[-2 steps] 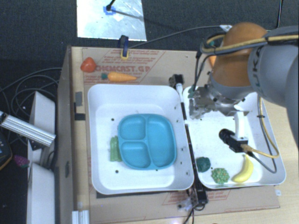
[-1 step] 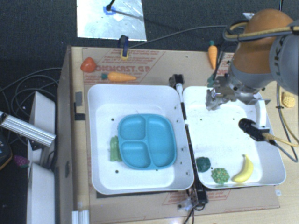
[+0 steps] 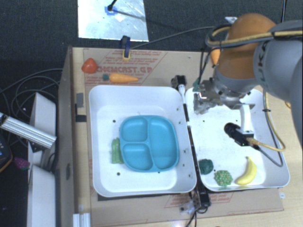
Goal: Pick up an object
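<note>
Red printed lettering runs across the brown cardboard sheet (image 3: 142,63) on the counter behind the bins, but at this slant it is too blurred to read with confidence. Two shallow white plastic bins sit side by side. The left bin (image 3: 102,126) holds one light-blue divided plastic tray (image 3: 147,142) with three compartments, and one pale green block-like piece (image 3: 116,151) touching the tray's left edge. The right bin (image 3: 274,171) holds three small things near its front edge: one dark teal rounded lump (image 3: 206,165), one green bumpy broccoli-like toy (image 3: 223,177) just beside it, and one yellow toy banana (image 3: 247,171) to their right. On the cardboard, outside the bins, lie one orange toy carrot (image 3: 123,78) and one red-orange rounded toy (image 3: 89,65). The grey arm's tool (image 3: 204,103) hangs over the back left part of the right bin, well apart from the three toys; whether it is released or clenched cannot be told, and nothing shows in its grasp.
</note>
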Motion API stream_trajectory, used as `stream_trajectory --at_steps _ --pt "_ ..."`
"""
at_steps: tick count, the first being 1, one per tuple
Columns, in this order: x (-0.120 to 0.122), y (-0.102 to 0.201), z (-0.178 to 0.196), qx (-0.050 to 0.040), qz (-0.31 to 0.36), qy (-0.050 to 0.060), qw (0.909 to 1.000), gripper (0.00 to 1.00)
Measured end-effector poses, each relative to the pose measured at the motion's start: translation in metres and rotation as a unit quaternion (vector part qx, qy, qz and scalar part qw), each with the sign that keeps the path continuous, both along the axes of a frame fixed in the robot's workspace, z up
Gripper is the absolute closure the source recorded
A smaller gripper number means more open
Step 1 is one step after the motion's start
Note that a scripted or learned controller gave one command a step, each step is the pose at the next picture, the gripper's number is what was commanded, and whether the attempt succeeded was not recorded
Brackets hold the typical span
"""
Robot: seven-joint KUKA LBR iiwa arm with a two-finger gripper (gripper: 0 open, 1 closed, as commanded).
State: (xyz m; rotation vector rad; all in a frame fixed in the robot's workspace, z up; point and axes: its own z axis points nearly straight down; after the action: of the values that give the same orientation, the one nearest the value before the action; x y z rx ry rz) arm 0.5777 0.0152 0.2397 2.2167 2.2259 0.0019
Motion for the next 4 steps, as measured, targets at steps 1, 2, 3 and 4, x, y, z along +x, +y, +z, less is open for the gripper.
stream_trajectory --at_steps 1,2,3,4 --pt "-0.016 -0.015 0.011 -0.0004 -0.001 0.0 1.0 1.0" --pt "-0.012 -0.037 0.019 -0.0006 -0.001 0.0 1.0 1.0" --pt "0.011 -0.006 -0.005 -0.0002 0.0 0.0 1.0 1.0" --pt "-0.011 -0.049 0.017 -0.0008 -0.001 0.0 1.0 1.0"
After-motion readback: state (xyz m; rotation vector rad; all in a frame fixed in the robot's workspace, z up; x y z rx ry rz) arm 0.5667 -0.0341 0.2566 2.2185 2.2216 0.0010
